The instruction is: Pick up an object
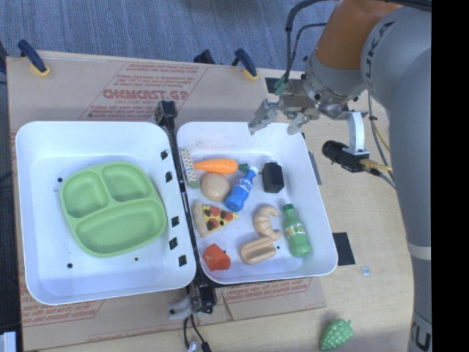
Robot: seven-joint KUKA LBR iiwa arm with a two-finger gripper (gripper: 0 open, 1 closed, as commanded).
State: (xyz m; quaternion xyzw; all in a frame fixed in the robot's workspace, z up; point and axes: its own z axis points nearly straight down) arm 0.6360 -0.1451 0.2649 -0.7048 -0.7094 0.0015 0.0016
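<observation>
My arm [388,57], grey with an orange band, reaches in from the right over a brown surface [110,86] that carries two shallow white bins side by side. The left bin [33,196] holds a green divided plate [113,207] lying flat near its middle. The right bin [311,182] holds the small things to pick from: an orange carrot [215,166] along the far side, a blue bottle [240,189] tilted just beside a tan round potato [215,187], and a black block [272,177] to the right of the bottle. Nearer the front lie a pizza slice [215,217], a croissant [267,221], a green bottle [296,231] along the right wall, a hot dog bun [257,251] and a red piece [216,257] by the front left corner. My gripper [277,121] hangs above the far edge of the right bin, its two fingers spread apart with nothing between them, well clear of the objects below. A green bunch of grapes [335,334] sits on the surface outside the bins, near the front right. Blue clamps [34,57] grip the far edge of the surface.
</observation>
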